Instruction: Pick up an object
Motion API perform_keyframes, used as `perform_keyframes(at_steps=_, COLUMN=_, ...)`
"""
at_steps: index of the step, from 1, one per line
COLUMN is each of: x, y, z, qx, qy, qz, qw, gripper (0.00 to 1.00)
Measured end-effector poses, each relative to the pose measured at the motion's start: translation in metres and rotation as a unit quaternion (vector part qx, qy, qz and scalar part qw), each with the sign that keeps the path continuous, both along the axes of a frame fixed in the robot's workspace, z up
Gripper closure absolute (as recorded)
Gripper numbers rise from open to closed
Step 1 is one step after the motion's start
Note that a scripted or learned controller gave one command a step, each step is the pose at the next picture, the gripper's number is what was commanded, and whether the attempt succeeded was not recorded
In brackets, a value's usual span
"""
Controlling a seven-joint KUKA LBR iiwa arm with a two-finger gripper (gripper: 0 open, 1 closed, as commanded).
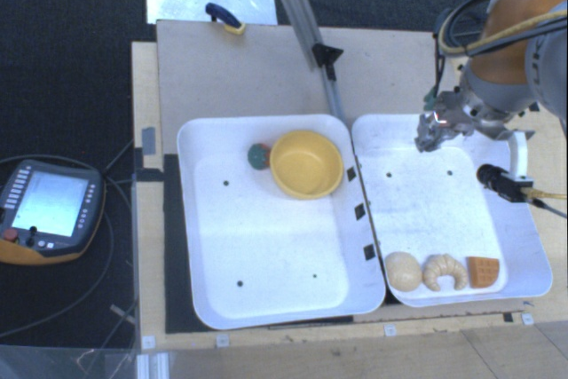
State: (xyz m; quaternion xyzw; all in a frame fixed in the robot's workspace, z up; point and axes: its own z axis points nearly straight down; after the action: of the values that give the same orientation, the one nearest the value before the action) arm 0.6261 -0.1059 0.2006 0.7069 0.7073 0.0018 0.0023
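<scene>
Bench of pale beige board (240, 75) on dark carpet, bearing a left shallow white plastic bin (266, 280) and a right shallow white plastic bin (426, 209) side by side, with a grey-and-orange handheld control pendant (49, 210) lying on the floor at far left. Round yellow plastic bowl (306, 163) near the left bin's back edge with a small dark green ball (258, 156) touching its left side; along the right bin's front edge, in a row, a pale round bread roll (402, 271), a tan croissant (446, 272) and an orange-brown square cracker (483, 272). Metal two-finger gripper (432, 135) poised over the right bin's back edge, well apart from the row of three items, opening impossible to tell, nothing seen between its tips.
</scene>
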Motion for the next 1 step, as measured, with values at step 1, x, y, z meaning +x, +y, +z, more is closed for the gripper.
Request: perform_keyframes(at_steps=1, x=0.0009, y=-0.0001, z=0.0452, qx=0.0001, qy=0.0, qz=0.0, qw=1.0, gripper=1.0)
